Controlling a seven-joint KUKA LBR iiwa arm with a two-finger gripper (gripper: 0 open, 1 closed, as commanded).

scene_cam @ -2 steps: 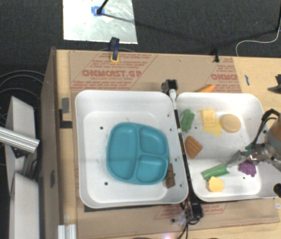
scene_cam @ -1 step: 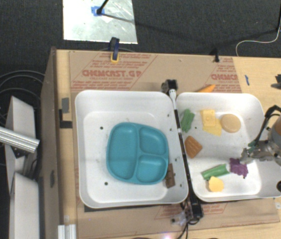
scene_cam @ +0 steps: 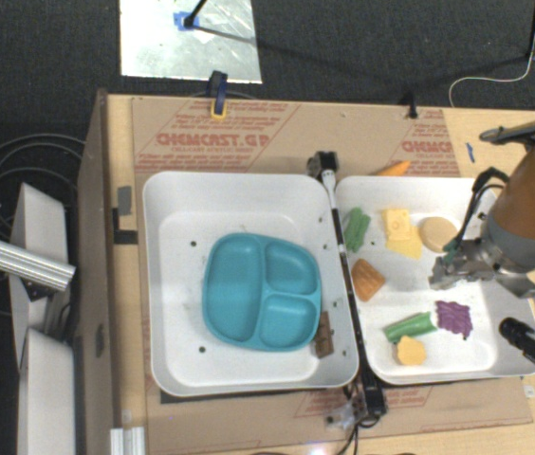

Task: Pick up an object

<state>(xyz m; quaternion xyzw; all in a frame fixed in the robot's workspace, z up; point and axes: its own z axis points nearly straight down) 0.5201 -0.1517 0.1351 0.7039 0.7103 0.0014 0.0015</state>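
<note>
1. Two white bins sit side by side on the bench; the left bin (scene_cam: pixel 168 254) has a blue plate (scene_cam: pixel 260 292) with three parts in it
2. The right bin (scene_cam: pixel 438 366) has small toy foods in it
3. A green piece (scene_cam: pixel 355 227) lies near the top left, by the wall between the bins
4. A yellow cheese block (scene_cam: pixel 400 232) lies beside a round tan piece (scene_cam: pixel 437 232)
5. An orange-brown piece (scene_cam: pixel 367 279) lies below the green one
6. A green tube (scene_cam: pixel 410 326), a purple bunch (scene_cam: pixel 454 318) and a small yellow piece (scene_cam: pixel 411 352) lie near the front
7. The gripper (scene_cam: pixel 446 271) is low over the right bin, between the tan piece and the purple bunch
8. I cannot tell if the gripper is wide or closed, and nothing can be seen in it
</note>
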